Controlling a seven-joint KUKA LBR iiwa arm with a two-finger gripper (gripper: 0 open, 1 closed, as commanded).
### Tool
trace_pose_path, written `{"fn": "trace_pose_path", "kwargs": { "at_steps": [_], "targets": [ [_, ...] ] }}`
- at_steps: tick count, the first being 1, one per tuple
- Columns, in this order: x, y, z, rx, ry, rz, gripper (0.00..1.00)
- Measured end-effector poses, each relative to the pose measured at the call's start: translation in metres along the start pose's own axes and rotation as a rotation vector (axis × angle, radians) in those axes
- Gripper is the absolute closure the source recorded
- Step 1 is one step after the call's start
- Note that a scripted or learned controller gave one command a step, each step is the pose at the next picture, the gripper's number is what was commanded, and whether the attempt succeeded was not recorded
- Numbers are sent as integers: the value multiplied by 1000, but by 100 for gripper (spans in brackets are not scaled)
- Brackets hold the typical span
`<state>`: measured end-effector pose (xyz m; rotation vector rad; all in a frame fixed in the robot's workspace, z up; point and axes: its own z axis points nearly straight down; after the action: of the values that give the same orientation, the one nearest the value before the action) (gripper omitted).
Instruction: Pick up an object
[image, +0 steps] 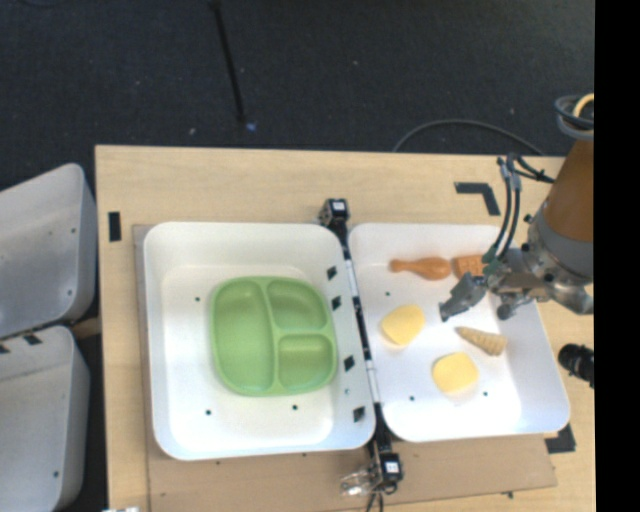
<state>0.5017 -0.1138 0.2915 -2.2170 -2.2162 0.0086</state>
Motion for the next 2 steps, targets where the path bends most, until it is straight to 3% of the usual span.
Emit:
{"fn": "trace_pose_path", "kwargs": {
  "at_steps": [1, 2],
  "targets": [
    [0, 2, -5, -10, -1, -2, 0],
    [-10, -3, 49, -5, -2, 0, 0]
  ]
}}
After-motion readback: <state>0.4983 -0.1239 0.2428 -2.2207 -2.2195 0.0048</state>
